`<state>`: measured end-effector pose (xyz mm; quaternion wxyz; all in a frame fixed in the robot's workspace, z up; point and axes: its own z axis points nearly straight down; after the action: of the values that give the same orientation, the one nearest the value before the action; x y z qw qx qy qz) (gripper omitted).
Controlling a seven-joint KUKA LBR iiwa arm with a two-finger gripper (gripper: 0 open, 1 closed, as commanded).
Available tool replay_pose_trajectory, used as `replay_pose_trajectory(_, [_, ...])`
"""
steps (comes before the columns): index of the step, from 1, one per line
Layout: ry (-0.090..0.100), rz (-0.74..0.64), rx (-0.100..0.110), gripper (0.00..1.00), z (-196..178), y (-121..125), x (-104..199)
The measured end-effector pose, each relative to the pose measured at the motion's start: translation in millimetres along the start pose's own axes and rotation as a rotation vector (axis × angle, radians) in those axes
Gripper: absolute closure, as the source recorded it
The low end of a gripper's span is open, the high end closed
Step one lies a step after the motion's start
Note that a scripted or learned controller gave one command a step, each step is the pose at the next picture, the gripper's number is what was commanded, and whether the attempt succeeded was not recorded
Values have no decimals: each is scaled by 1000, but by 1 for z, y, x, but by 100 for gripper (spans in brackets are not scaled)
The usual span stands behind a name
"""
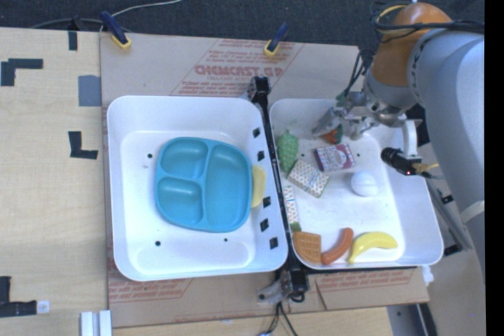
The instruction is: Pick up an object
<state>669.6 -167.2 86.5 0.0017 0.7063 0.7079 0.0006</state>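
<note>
The gripper (pixel 344 124) sits low in the upper part of the right bin (pixel 409 248), toward the upper right of the frame, its metal parts bunched over a small reddish thing at the bin's back wall. Whether it is released or clenched I cannot tell — the parts blur into one another at this slant, and nothing can be made out held in it. So the pick looks not yet done: by my reading the arm is at the stage of reaching down or closing, with the lift and carry all left to do.

Just below the gripper lies a small pink-and-white packet (pixel 334 158), the nearest candidate, and to the left of it a green object (pixel 287 147) against the bin's left wall. Below the packet is a checkered flat piece (pixel 309 181), and to the right of that a white ball (pixel 364 184). Along the lower edge of the same bin rest an orange waffle-like piece (pixel 308 245), a red-orange sausage shape (pixel 338 245) and a yellow banana (pixel 372 244), well apart from the gripper.

The left bin (pixel 126 232), in the middle of the frame, carries a blue divided plate (pixel 201 183) with a yellow sliver (pixel 258 186) at its right edge — untouched. Both bins stand on a cardboard sheet (pixel 157 67) over the surface.
</note>
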Motion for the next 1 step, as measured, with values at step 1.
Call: replay_pose_trajectory(1, [-1, 1, 0, 0, 0, 0, 17])
